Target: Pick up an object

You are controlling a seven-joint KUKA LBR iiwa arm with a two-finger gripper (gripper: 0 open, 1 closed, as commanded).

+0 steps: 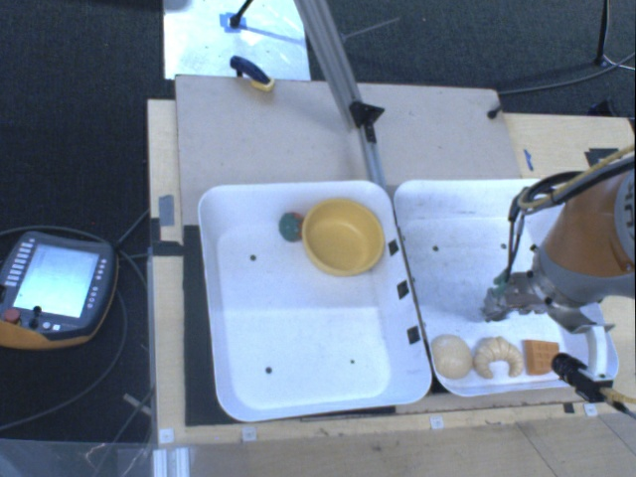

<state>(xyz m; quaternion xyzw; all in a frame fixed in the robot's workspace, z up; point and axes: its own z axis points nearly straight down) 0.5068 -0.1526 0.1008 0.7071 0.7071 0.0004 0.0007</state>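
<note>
On my left I see the left bin with a small teal ball touching a yellow bowl at its far edge. In the right bin, along the near wall, lie a pale egg-like piece, a croissant and an orange block. The gripper hangs just above the croissant, seemingly off it; I cannot tell its state.
</note>
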